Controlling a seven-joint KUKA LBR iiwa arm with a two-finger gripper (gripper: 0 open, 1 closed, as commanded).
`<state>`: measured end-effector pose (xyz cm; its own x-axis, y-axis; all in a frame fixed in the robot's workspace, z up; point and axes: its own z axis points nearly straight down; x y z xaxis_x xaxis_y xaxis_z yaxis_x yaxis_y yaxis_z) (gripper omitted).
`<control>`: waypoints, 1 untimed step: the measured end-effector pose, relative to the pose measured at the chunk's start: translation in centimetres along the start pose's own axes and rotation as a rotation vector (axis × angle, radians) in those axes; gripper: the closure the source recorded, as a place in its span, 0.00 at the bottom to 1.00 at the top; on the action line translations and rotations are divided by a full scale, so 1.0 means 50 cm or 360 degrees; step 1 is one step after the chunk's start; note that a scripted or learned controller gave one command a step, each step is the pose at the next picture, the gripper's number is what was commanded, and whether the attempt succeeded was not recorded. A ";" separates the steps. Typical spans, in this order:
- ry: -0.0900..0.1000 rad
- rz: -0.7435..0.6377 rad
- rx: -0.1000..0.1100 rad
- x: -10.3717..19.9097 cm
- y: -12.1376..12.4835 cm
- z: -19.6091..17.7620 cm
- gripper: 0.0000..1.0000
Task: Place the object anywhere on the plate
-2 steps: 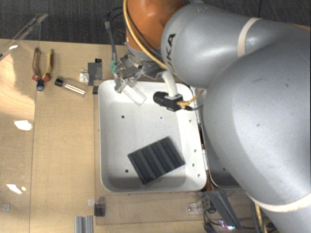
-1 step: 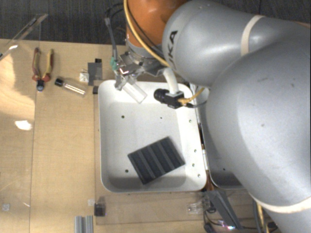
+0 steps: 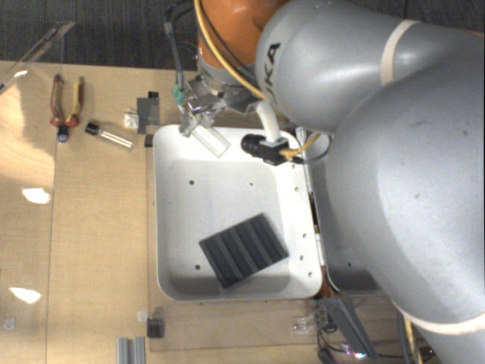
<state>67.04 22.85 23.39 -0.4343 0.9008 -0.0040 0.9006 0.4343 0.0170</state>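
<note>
A dark ribbed rectangular plate (image 3: 244, 250) lies flat and at an angle on the floor of the left bin (image 3: 174, 226), toward its near right. My gripper (image 3: 201, 135) hangs over the bin's far left corner, well away from the plate. Its pale translucent fingers (image 3: 214, 142) stand apart and open, and I see nothing between them. A black fitting with a yellow cable (image 3: 261, 147) sits just right of the gripper on the wrist. I can make out no separate loose object in the bin.
The arm's bulk covers most of the right bin (image 3: 345, 279). On the bench to the left of the bins lie pliers (image 3: 67, 105), a small vial (image 3: 110, 133) and a black block (image 3: 150, 111). A small dark piece (image 3: 155, 326) sits near the front edge.
</note>
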 end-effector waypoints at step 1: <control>-0.0002 -0.0006 -0.0008 0.001 0.002 -0.024 1.00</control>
<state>67.12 22.92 24.57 -0.4374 0.8992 -0.0051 0.8990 0.4374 0.0217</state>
